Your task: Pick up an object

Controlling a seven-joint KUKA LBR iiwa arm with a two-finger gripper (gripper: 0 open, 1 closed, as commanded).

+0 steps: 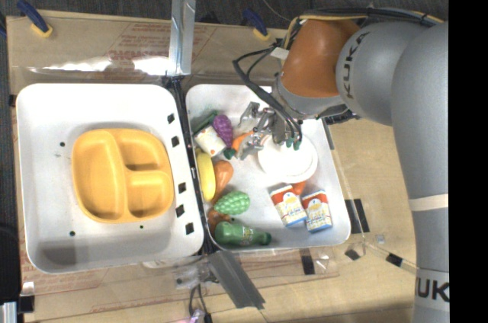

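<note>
My gripper (pixel 252 132) hangs low over the upper middle of the right bin (pixel 335 216), its two metal fingers (pixel 249 115) pointing left and standing open. Nothing sits between them. Just left of the fingertips lie a bunch of purple grapes (pixel 223 129) and a small orange piece (pixel 239 140). A white round plate (pixel 288 159) lies under the wrist. Further objects in this bin: a white and green item (pixel 206 140), a yellow banana (pixel 206 175), an orange vegetable (pixel 223 175), a green bumpy fruit (pixel 232 203), a dark green item (pixel 240 235) and two small cartons (pixel 288 206) (pixel 316 212).
The left bin (pixel 38 116) holds a yellow divided tray (pixel 122 173). A metal divider (pixel 181 32) stands upright between the bins at the back. The grey arm with its orange band (pixel 316 59) covers the right bin's back right corner.
</note>
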